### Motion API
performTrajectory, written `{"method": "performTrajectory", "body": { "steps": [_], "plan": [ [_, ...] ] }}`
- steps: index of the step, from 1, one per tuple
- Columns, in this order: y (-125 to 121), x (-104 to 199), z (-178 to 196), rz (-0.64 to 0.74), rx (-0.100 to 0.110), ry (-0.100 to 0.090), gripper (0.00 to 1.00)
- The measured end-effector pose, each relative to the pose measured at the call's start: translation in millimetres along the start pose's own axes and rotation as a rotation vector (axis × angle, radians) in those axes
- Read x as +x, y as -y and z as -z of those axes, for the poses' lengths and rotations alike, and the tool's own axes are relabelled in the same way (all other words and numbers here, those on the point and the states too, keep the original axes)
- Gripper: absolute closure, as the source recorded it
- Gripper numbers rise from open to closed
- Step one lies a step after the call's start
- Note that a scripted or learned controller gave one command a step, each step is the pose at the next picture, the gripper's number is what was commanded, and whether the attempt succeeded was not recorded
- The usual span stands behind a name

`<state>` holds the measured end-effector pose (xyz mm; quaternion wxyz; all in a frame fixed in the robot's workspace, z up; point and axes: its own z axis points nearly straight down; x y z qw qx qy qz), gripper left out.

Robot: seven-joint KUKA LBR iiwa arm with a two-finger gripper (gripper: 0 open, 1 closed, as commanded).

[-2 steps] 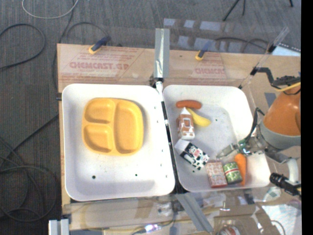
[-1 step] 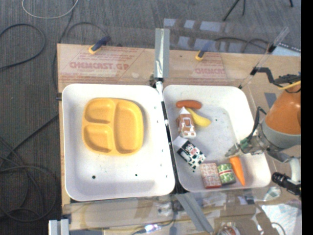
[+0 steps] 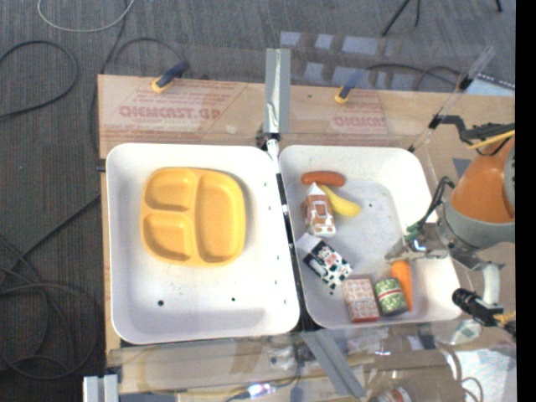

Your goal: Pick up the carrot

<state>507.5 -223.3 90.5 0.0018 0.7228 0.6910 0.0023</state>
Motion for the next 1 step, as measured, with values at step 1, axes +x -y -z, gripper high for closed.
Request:
{"method": "performTrajectory", "body": {
  "steps": [1],
  "plan": [
    [-14.7,64.3,138.2,-0.018,0.008,0.003,1.0]
  ]
}}
